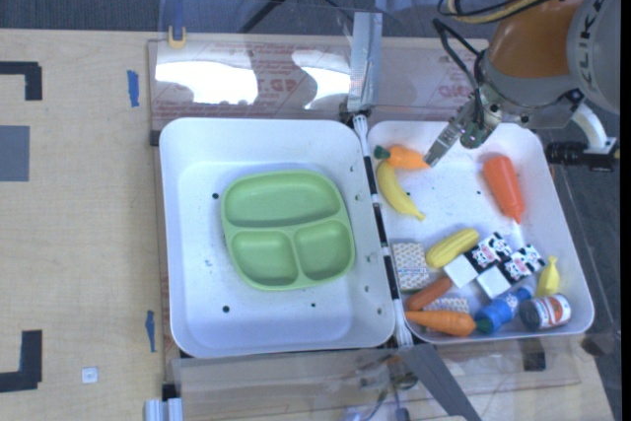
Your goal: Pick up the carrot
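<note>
Several orange carrots lie in the right bin [567, 242]. A small one with a green top [405, 157] rests at the bin's far left corner, beside a yellow banana [394, 189]. A larger carrot [503, 184] lies toward the far right. Two more carrots [441, 320] lie at the near left edge. My gripper [437, 151] slants down from the orange-banded wrist [537, 5], and its tip sits right next to the small carrot's right end. Nothing is seen held in it.
The left bin [187, 242] holds a green divided plate [287, 228]. The right bin's near half is crowded: a second banana [451, 245], a black-and-white box [503, 261], a blue bottle [496, 313], a can [545, 312] and a patterned sponge [410, 263].
</note>
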You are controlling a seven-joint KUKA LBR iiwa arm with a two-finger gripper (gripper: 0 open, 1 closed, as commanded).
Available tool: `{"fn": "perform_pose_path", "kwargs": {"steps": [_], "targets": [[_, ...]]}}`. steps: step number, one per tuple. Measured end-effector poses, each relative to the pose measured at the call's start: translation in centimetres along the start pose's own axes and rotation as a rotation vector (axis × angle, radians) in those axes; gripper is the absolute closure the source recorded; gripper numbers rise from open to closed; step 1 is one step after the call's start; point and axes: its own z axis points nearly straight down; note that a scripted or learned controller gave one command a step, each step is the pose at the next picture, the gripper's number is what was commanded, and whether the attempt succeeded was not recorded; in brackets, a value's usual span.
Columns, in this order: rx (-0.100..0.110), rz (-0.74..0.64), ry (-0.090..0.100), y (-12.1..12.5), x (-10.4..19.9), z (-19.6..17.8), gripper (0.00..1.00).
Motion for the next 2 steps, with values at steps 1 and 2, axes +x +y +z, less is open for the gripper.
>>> {"fn": "perform_pose_path", "kwargs": {"steps": [1, 2], "targets": [[-0.004, 0.0, -0.005, 0.12, -0.09, -1.09, 1.0], [-0.004, 0.0, -0.005, 0.11, -0.09, -1.09, 0.0]]}}
